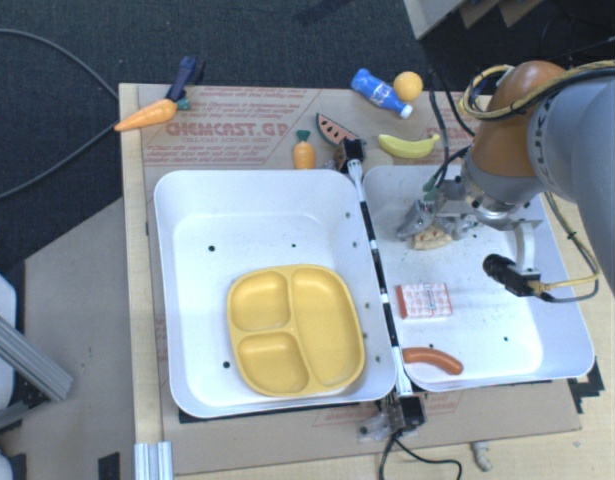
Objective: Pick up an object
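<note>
Where the bench [237,133] shows, red lettering reads "CHEMCAST".

bench [237,128] under two bins [187,228]

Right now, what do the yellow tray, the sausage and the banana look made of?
Yellow tray: likely moulded plastic, matte with a soft sheen; one even colour, rounded dividers forming three compartments.
Sausage: probably toy plastic or rubber; smooth, uniform orange-red, slightly glossy.
Banana: seems a plastic toy; flat even yellow, no natural blemishes visible, though too small to be sure.
</note>
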`<state>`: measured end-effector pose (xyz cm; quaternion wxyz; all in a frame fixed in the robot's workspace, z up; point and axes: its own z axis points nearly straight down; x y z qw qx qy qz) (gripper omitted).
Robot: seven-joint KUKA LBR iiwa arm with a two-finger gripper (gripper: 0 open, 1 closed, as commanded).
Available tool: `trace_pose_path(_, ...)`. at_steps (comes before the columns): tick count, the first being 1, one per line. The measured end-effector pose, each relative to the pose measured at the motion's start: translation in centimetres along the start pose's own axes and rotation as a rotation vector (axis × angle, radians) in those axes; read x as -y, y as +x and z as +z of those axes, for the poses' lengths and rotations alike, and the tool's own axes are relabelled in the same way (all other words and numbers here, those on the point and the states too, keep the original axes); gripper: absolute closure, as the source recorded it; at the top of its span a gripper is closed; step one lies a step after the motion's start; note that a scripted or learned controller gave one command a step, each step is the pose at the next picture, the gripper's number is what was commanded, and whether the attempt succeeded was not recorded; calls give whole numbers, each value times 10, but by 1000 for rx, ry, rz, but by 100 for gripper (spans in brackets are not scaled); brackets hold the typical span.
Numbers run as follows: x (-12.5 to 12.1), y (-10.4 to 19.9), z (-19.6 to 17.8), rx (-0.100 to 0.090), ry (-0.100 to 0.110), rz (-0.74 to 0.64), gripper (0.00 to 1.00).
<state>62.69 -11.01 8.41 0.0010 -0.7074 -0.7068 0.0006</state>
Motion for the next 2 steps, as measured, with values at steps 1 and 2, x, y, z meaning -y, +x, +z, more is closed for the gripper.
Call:
trace_pose_path(1, -1, 0, -11, 0, -3, 0, 100)
trace_pose_path(2, 33, 56, -101, 0, -4, -2, 100)
